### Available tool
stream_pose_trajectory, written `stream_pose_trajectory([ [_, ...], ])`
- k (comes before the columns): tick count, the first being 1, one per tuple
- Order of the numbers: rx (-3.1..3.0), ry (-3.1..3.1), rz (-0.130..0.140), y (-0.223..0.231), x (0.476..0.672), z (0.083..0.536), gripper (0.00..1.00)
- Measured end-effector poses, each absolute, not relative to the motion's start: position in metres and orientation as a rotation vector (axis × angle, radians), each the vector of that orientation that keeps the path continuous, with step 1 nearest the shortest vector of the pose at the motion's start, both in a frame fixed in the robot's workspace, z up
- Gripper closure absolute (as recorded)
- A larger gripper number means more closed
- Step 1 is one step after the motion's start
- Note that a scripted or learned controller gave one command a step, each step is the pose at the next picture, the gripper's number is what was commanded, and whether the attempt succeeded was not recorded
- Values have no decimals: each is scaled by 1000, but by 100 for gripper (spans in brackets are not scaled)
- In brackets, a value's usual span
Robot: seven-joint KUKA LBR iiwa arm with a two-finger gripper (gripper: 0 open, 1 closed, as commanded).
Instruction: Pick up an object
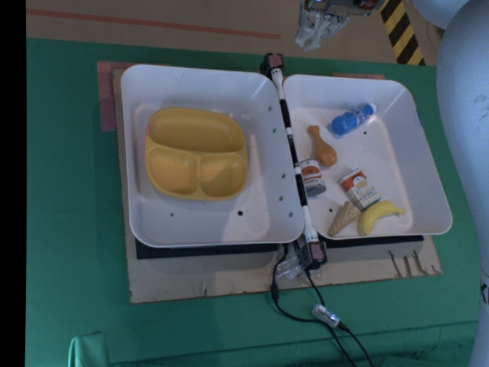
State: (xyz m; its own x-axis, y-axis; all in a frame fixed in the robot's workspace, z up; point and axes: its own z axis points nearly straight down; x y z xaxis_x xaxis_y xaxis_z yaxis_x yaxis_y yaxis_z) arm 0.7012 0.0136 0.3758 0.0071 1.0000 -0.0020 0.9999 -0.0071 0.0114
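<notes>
The gripper (pixel 317 33) hangs high behind the right bin (pixel 412 113), fingers narrow and holding nothing. Nothing is picked yet; next it must descend over the bottle (pixel 351 119).

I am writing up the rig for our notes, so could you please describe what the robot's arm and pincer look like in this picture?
The arm is a smooth, rounded pale grey casing, bulky along the view's right side. Above the wrist sits a metallic ring with a thin orange band. The pincer is small and whitish-grey, with pale fingers.
</notes>
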Motion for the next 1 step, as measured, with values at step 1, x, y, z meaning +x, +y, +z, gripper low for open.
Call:
stream_pose_trajectory([
  [1,2219,2208,14,57,701,387,100],
])
